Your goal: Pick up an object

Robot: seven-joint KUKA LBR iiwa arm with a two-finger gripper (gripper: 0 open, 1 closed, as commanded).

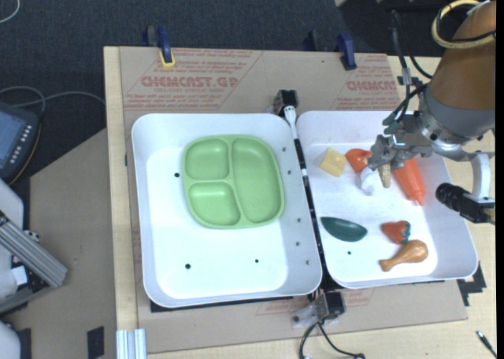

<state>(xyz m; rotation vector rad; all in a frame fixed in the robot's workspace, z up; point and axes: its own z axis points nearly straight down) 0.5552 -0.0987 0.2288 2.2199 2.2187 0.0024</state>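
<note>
My gripper [380, 167] hangs over the upper middle of the right bin [457, 259], under the grey wrist and orange band. Just to its left lies a red tomato-like piece [356, 159], and further left a yellow wedge [333, 162]. An orange carrot [411, 179] lies just to the right of the gripper. A small pale object [368, 184] sits right under the gripper's tip. I see nothing lifted off the bin floor.
Lower in the right bin lie a dark green piece [344, 228], a red strawberry-like piece [396, 231] and a tan drumstick [405, 253]. The left bin [157, 216] holds a green divided plate [234, 180]. A raised rim separates the two bins.
</note>
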